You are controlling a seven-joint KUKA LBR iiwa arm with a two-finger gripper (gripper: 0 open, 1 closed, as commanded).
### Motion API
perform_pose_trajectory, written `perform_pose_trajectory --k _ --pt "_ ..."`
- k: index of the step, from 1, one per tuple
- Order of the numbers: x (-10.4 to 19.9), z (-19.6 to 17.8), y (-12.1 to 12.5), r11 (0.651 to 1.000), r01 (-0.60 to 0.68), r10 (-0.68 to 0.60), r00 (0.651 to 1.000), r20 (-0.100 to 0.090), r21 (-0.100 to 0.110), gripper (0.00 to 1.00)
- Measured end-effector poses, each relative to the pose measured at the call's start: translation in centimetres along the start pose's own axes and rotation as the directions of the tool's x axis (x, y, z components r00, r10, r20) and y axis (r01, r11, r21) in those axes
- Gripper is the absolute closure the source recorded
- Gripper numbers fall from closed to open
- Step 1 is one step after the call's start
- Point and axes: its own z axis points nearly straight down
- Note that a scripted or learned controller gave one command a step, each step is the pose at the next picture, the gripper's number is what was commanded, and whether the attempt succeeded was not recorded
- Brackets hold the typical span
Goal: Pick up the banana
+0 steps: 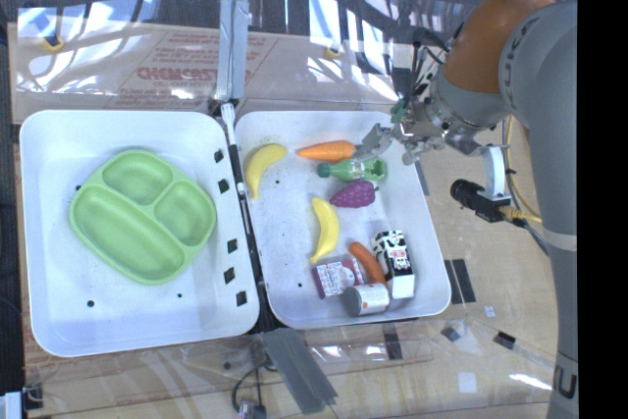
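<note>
Two yellow bananas lie in the right bin (432,282). One banana (261,165) curves along the bin's upper left corner, and the other banana (326,228) lies near the bin's middle. My gripper (392,146) hovers over the bin's upper right part, just right of an orange carrot (327,151) and above a green bottle (351,171). Its fingers are spread open with nothing between them. It is well apart from both bananas.
Purple grapes (354,194), a second carrot (367,260), a cow-patterned carton (394,263), a red can (336,278) and a silver can (369,298) crowd the right bin's lower half. The left bin (49,309) holds a green divided plate (143,215).
</note>
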Motion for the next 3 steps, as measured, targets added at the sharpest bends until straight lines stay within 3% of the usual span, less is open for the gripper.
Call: perform_pose_trajectory --k 1,2,3 --pt "7.2 10.8 -2.5 0.996 0.093 -0.093 0.996 0.002 -0.002 0.00" --pt "8.7 11.1 -8.4 0.996 0.091 -0.091 0.996 0.000 0.000 0.00" --pt "8.6 10.2 -8.3 0.995 0.095 -0.095 0.995 0.001 0.001 1.00"
